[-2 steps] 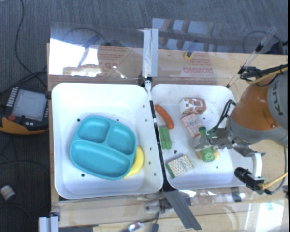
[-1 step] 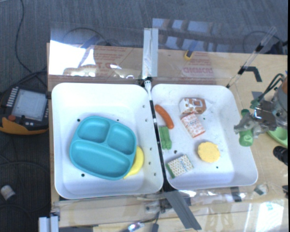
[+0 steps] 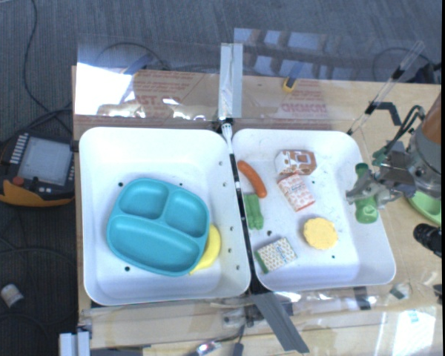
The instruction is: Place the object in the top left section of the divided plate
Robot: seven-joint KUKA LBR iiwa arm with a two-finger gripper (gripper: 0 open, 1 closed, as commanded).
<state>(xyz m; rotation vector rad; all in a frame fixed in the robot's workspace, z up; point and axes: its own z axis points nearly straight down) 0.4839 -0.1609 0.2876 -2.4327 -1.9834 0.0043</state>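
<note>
Six candidate items in right bin; claw at its right rim, grip state unclear. Choose one, centre squarely, carry to divided plate, upper-left section.

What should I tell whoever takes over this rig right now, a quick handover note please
Gripper: at the right bin's right edge; nothing seen between its fingers.
Divided plate: teal, in the left bin, all sections bare; a yellow item lies beside its lower right rim.
Right bin holds a hot dog, green piece, two packets, yellow round and checkered item.
Done: nothing placed.
Left: pick an object, place it top left.
</note>
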